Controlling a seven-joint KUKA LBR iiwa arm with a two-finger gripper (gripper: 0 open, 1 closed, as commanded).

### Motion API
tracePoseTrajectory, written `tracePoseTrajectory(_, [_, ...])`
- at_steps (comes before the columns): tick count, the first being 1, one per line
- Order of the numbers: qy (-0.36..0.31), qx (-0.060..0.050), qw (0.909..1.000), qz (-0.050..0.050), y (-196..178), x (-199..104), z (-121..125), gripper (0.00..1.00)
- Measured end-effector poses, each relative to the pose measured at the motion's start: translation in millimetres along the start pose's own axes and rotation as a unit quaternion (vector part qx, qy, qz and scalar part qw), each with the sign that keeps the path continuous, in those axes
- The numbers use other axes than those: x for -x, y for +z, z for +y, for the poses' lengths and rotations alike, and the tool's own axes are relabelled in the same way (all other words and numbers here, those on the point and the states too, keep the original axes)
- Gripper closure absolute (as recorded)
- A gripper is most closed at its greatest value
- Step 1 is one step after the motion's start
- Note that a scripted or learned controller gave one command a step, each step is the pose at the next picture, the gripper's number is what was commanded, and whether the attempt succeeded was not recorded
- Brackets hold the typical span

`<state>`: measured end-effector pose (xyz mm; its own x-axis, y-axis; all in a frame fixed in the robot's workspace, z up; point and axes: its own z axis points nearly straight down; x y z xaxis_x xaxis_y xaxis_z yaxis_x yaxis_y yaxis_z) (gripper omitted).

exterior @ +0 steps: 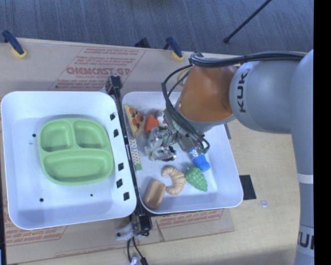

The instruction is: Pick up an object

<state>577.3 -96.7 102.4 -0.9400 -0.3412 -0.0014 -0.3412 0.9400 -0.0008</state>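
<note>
1. nearest the camera in the right bin (pixel 231 189): a tan cylinder-shaped block (pixel 154 192) at the near left, tilted, touching a curled croissant-like toy (pixel 174 179) just to its right.
2. just right of that, a green bumpy toy (pixel 196 179), with a small blue block (pixel 201 162) touching its far edge.
3. mid-bin: gripper (pixel 163 146), a metallic cluster hanging under the orange band (pixel 205 95), low over the bin floor, near the bin's left wall; cannot tell whether fingers are apart or together, nothing clearly seen between them.
4. farther back, an orange-red piece (pixel 151 122) just far-left of the gripper, and a pizza-slice toy (pixel 134 119) lying flat beside the left wall.
5. along the left wall, a narrow patterned strip (pixel 135 154) running near to far.
6. to the left, the left bin (pixel 11 148) holding a green divided plate (pixel 75 150), three compartments, well apart from the gripper.
7. far side: brown printed board (pixel 94 65) under both bins, blue-and-yellow clamps (pixel 14 43) at its far edge.
8. grey arm (pixel 276 98) entering from the right, black cables looping over the orange band.
</note>
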Motion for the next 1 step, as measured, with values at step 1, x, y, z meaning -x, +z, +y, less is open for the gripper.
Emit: tracePoseTrajectory(1, [-0.199, 0.000, 0.9800, 0.000, -90.2, -8.5, 40.9, 1.00])
